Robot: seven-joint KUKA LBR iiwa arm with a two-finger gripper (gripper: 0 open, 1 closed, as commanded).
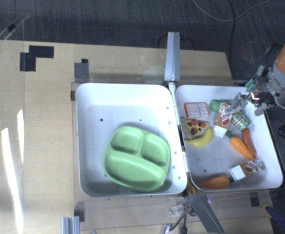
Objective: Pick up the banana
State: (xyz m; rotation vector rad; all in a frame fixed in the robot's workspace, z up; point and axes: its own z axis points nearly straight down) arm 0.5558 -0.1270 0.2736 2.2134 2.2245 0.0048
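Wooden bench, two white bins. Small yellow curved plastic banana (203, 139) in right bin (274, 177): light, stiff, slick; grip mid-curve crosswise. Two-finger gripper (245, 103) nearby; can't tell its spread.

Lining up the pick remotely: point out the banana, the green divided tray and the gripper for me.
banana (204, 140): camera view, middle of its yellow curve.
green divided tray (128, 167): camera view, its large front compartment.
gripper (245, 101): camera view, between its fingertips, above the right bin.

I see the banana (202, 139) hemmed in — pizza slice (195, 127) touching above, bin wall (177, 130) left; open floor below.
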